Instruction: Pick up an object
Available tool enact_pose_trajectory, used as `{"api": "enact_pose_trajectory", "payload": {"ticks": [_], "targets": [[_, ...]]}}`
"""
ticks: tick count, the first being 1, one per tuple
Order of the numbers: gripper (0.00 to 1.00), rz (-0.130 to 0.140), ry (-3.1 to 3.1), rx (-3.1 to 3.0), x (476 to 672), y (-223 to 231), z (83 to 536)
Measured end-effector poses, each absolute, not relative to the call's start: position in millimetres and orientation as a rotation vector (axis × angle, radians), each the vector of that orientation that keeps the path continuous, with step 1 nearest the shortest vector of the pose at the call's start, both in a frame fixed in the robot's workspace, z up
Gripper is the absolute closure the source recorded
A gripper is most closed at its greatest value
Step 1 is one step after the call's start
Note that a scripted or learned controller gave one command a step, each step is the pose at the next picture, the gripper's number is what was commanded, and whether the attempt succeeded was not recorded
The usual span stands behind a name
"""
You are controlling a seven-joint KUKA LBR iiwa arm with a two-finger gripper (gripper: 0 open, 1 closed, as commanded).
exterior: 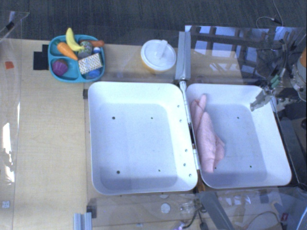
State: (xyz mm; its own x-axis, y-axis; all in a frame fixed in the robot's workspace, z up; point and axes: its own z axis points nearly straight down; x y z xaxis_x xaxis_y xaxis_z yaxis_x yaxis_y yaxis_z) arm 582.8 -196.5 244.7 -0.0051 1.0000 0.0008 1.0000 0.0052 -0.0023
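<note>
A pink cloth lies along the right bin's left wall, while the end effector, grip unreadable from here, hovers at its upper-right rim.

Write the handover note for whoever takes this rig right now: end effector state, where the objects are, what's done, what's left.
End effector: above the upper right corner of the right bin, nothing seen between its fingers; open or shut cannot be told.
Pink cloth: lying lengthwise along the right bin's left wall.
Left bin: beside the right bin.
On the bench beyond the bins: blue tray of toy food and a white lidded bowl.
Done: nothing picked yet.
Left: reach the cloth, grasp it, lift it.
</note>
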Motion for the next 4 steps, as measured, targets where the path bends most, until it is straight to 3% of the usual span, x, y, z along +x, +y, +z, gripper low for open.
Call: {"api": "enact_pose_trajectory", "payload": {"ticks": [1,2,3,4], "targets": [[0.0,0.003,-2.3,-2.135,600.0,-149,113],[1.0,0.002,-2.302,-2.133,601.0,-148,122],[0.0,0.002,-2.302,-2.133,601.0,-148,122],[1.0,0.002,-2.303,-2.128,601.5,-147,131]]}}
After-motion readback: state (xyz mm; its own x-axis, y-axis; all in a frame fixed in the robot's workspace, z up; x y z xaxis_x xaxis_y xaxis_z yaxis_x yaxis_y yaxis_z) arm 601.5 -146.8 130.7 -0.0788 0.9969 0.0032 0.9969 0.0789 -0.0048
